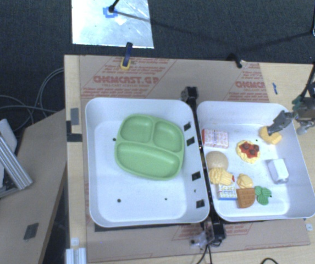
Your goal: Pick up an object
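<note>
Your hand (278, 126) reaches in from the right over the right white bin (297, 164), its grey fingers down at a small yellow toy food piece (271, 136) near the bin's far right side; you cannot tell whether they are apart or clamped, nor whether the piece sits between them. Count one green three-compartment plastic plate (149, 147) in the left white bin (99, 164). The right bin has about nine toys: a pink-and-white box (215, 138), a round red-topped piece (249, 150), a white block (278, 170), a beige round piece (217, 159), and a yellow, brown and green cluster (239, 187) at the near edge. Both bins rest on a brown board (168, 76) on the worktop, above dark carpet (25, 32).
</note>
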